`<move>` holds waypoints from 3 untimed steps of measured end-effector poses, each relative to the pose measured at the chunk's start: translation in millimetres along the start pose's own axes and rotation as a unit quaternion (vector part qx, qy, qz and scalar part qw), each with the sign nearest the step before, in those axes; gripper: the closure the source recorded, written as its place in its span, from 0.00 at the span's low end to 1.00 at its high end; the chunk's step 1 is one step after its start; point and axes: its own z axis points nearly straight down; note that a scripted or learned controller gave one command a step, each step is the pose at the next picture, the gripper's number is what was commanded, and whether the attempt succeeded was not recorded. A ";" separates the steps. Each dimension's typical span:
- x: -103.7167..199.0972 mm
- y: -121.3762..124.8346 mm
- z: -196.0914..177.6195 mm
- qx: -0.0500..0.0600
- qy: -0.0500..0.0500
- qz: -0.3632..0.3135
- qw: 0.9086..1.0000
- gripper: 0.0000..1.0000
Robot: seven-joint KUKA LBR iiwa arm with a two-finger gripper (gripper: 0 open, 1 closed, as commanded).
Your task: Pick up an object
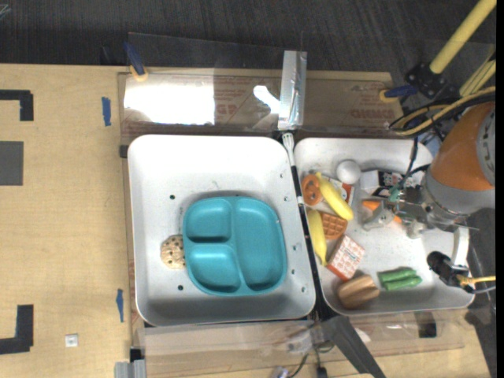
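My gripper [380,211] is low inside the right bin [409,250], near its middle, with the orange-banded wrist [465,168] behind it at the right. Just left of it lie a yellow banana [336,201], a second banana [316,236], a waffle piece [335,227] and an orange pretzel [312,189]. A white ball [347,169] sits towards the back. Nearer the front are a red-and-white box [346,257], a brown bun [358,290] and a green vegetable [398,279]. Small orange bits show by the gripper, and I cannot make out whether anything is held.
The left bin [213,164] holds a teal divided plate [209,223] and a cookie [172,251] at its left side. A clear divider wall [293,89] stands behind the bins. Cables and a yellow pole [465,30] crowd the back right.
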 end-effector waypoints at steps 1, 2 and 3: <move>32.8 44.6 -52.5 0.002 0.001 -0.031 1.000 0.00; 24.4 87.3 -14.1 0.005 0.002 -0.051 0.999 0.00; 12.1 41.6 -74.5 0.003 0.001 -0.057 0.998 0.00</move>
